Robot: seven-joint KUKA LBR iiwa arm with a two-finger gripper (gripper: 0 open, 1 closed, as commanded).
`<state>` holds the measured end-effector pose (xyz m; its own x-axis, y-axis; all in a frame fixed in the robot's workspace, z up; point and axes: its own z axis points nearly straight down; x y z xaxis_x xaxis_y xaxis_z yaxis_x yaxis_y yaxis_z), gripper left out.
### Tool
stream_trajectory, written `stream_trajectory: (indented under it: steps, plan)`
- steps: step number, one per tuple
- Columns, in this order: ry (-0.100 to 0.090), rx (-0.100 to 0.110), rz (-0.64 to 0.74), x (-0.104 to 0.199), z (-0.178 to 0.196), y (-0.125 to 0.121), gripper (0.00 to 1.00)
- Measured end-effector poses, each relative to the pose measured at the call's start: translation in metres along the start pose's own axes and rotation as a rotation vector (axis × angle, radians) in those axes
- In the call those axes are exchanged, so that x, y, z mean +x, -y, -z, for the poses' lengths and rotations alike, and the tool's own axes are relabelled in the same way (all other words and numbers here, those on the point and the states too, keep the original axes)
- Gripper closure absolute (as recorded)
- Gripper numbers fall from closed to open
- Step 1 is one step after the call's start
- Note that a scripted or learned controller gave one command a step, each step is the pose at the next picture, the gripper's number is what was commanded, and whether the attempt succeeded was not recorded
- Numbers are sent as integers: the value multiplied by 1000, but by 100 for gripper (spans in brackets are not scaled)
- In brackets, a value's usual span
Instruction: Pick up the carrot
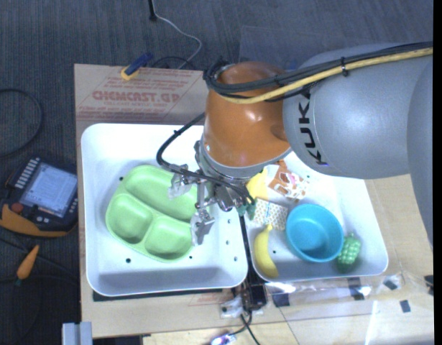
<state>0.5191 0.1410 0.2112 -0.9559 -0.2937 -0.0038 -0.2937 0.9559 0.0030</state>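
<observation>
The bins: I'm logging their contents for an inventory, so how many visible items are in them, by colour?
Green: 2, the divided plate and a small bumpy green toy
Yellow: 1, the banana
Blue: 1, the bowl
Orange and white: 1, a packet, partly hidden under the arm
Total: 5

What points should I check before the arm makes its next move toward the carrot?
1. Carrot located: cannot tell; no carrot is clearly seen in either bin.
2. Claw position: not ok; it hangs over the green plate in the left bin.
3. Claw holds something: cannot tell.
4. Right bin contents known: ok; banana, blue bowl and a green toy are there.
5. View of right bin: not ok; the arm covers its upper part.
</observation>
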Motion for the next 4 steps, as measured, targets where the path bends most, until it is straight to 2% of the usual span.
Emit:
stream_trajectory:
  steps: [1, 2, 3, 4]
  plan:
    - [-10, 1, 97, 32, -103, 21, 0]
    - [-4, 6, -164, -69, -112, -6, 0]
    - [-46, 8, -160, -58, -112, -8, 100]
    - [8, 5, -235, -96, 21, 56, 100]
